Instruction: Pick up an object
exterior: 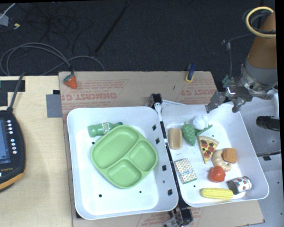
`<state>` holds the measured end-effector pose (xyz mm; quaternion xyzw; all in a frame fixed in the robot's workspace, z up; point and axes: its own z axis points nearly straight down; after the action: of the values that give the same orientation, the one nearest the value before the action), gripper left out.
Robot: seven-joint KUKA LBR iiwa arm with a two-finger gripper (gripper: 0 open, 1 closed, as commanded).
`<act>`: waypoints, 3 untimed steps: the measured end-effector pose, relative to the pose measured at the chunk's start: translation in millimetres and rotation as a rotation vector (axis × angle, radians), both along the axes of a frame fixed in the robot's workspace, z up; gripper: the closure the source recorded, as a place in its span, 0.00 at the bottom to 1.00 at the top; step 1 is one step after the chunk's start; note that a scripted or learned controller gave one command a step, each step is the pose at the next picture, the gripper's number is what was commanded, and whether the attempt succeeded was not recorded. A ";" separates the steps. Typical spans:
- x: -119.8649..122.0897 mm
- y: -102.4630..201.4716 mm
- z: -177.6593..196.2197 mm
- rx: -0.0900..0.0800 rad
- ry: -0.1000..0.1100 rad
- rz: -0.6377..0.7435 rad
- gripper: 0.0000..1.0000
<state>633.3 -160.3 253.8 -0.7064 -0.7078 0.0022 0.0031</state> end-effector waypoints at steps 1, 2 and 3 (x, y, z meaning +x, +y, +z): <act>0.3 0.1 6.2 0.001 0.007 0.002 1.00; -51.7 -21.2 108.7 -0.004 -0.010 -0.002 1.00; -104.7 -37.6 79.1 0.001 0.005 -0.003 1.00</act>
<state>528.6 -197.8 332.9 -0.7074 -0.7068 0.0035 0.0050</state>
